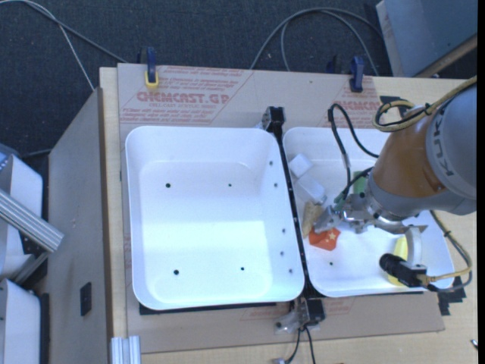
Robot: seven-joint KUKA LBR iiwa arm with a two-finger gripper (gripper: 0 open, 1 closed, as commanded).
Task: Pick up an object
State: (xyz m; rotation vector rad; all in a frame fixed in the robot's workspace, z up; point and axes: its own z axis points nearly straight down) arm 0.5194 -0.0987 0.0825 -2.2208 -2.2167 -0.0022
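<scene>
Arm [424, 161] sits highest, closest to the lens, grey with its orange band, and it hides most of the right bin's [356, 283] far right side. Gripper [333, 220] is down inside that bin; I can't tell how the fingers stand, the wrist and cabling block them. Writing I can read: red print on the board [189, 95] under the bins, roughly "CHEMCAST GP", repeated near the right clamp but cut off by cable. Count: two white bins, two blue-and-yellow clamps [151, 68] on the board's far edge. Left bin [204, 211] is off to the fingers' left, well apart. In the right bin I count roughly four things: red object [324, 239] just below the fingers, close to touching; tan piece [311, 217] just left of them; white block [299, 165] up-left, near the divider; yellow object [402, 260] to the right, partly covered by a black part. Fine shapes too small to name.
</scene>
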